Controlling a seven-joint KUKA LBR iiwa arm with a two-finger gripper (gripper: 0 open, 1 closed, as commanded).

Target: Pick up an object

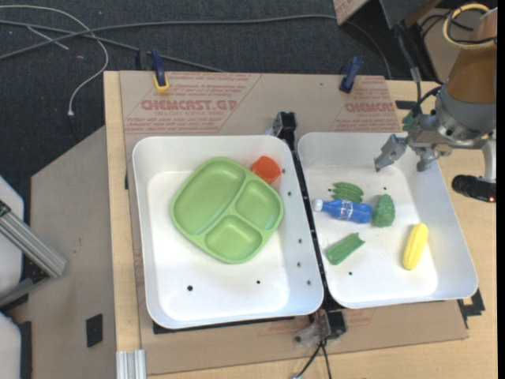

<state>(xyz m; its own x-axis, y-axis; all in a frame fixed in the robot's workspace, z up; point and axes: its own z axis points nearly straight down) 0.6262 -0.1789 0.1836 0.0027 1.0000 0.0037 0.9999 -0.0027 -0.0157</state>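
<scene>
My gripper (407,155) hangs over the far part of the right bin (450,219), open, with nothing between its fingers. Below it in that bin lie a green pickle-like piece (347,189), a blue bottle (345,210), a green broccoli (383,211), a green pepper-like piece (344,248) and a yellow corn cob (415,245). All these lie nearer the camera than the gripper and apart from it.
The left bin (158,283) holds a green divided plate (227,209) and an orange object (267,168) at the plate's far right corner. Clamps (160,70) (351,74) grip the cardboard sheet at the back. Cables run along the carpet behind.
</scene>
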